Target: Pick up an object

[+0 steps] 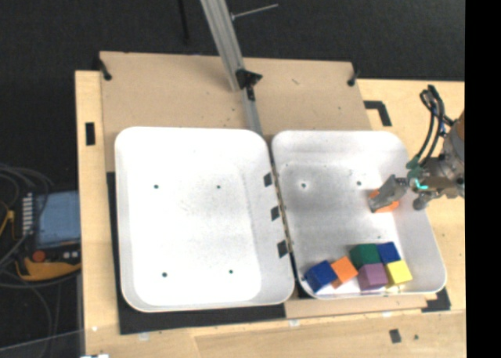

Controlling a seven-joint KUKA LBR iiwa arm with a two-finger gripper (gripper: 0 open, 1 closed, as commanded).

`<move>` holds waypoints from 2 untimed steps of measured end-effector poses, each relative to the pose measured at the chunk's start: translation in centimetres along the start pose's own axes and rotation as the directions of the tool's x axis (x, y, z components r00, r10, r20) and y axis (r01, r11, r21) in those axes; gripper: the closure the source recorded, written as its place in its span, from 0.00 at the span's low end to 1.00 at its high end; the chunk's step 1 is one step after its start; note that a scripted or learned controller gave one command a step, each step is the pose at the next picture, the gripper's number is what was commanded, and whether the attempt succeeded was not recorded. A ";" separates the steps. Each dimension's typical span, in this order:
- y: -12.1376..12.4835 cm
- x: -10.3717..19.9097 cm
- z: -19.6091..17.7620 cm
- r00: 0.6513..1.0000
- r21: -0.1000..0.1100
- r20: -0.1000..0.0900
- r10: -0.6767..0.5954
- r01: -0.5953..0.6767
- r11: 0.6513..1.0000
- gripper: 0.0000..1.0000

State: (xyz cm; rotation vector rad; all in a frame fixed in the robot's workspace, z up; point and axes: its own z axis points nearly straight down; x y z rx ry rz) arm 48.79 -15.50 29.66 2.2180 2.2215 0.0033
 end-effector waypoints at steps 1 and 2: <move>-0.1 0.3 4.2 1.000 0.005 0.001 0.003 -0.003 1.000 0.00; 0.6 0.8 9.5 1.000 0.007 0.001 0.004 -0.004 1.000 0.00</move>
